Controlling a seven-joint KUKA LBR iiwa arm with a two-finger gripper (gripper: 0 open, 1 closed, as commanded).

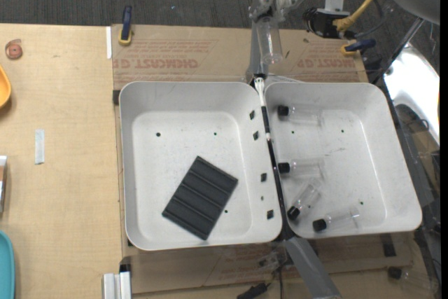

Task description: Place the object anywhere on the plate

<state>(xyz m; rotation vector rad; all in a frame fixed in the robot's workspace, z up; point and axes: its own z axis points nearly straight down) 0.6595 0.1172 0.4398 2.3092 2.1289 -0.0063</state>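
Gripper (267, 10), raised beyond the bins, pinches a clear vial (265, 47) upright, apparently for carrying to the dark plate (201, 197).

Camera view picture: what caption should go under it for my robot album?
Gripper above the bins' far edge; dark ridged plate in left bin, clear vials in right bin.
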